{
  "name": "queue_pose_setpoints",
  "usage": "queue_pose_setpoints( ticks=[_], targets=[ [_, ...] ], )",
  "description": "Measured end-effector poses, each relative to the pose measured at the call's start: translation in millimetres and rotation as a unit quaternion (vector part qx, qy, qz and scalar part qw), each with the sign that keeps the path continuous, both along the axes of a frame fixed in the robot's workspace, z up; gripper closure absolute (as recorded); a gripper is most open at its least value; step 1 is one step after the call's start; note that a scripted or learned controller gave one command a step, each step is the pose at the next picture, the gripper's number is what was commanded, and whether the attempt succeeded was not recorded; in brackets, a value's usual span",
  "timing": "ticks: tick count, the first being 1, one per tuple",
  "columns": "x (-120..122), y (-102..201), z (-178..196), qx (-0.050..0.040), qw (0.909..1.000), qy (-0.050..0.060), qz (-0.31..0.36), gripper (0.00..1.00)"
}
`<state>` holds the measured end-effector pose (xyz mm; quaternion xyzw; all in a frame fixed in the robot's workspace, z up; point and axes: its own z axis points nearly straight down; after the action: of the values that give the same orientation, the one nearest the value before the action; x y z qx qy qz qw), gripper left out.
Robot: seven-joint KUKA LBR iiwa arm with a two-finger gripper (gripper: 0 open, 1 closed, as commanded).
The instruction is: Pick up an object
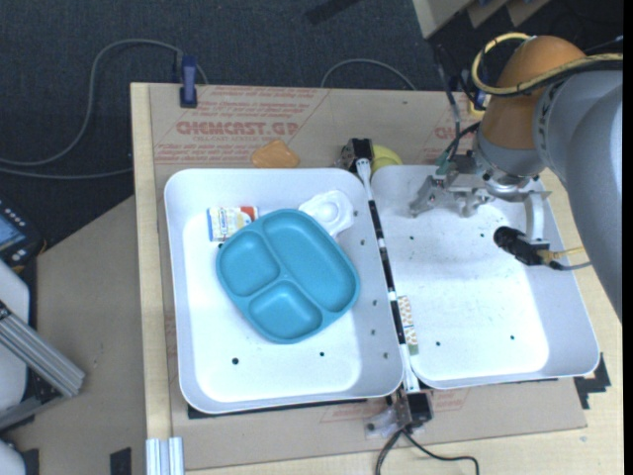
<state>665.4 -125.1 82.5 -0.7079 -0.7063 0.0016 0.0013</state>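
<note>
Your gripper (447,192) hangs over the right bin (514,354), fingers apparently spread on nothing, while the blue divided plate (287,275) lies in the left bin (198,364); closing here would likely catch only air

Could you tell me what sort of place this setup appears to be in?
Probably a robotics lab: a grey arm reaches over two white bins on a bench, with cables trailing across dark carpet.
</note>
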Motion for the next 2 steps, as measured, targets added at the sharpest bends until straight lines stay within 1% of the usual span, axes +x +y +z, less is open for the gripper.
queue_pose_setpoints(
  ticks=[1,2],
  targets=[
    [1,34,3,0.0008,1.0000,-0.001,0.003,0.00],
    [1,5,2,-0.0005,1.0000,-0.003,0.001,0.00]
  ],
)
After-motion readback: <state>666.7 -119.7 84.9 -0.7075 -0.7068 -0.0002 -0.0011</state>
